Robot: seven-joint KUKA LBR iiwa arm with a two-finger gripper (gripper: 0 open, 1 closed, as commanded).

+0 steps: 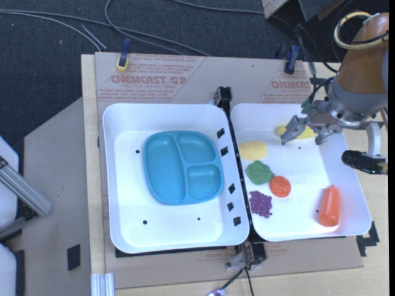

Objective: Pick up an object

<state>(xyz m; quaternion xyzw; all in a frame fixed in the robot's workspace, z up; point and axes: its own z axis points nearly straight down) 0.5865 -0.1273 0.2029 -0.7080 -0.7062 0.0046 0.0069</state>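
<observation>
The hand [305, 133] hangs over the back of the right bin [352, 224], fingers spread and holding nothing, just above a yellow piece [299, 132]. Nearby lie a yellow lemon [253, 149], green lettuce [259, 172], a tomato [280, 186], purple grapes [260, 203] and an orange bottle [329, 206]. The left bin [123, 221] holds a blue tray [182, 166]

Five small toy foods lying loose in the right bin [352, 184], all near its left wall or lower right corner. Nearest that left wall, toward the far end: a pale yellow oval piece [253, 150], flat. Just below and right of it, a green leafy lump [259, 172]. Touching the lump's lower right edge, a round orange-red piece [280, 186]. Below the lump, close to the left wall, a purple grape-like cluster [260, 203]. Well apart, by the bin's lower right corner, an orange bottle-shaped piece [329, 206], lying lengthwise with its narrow end pointing away.
</observation>
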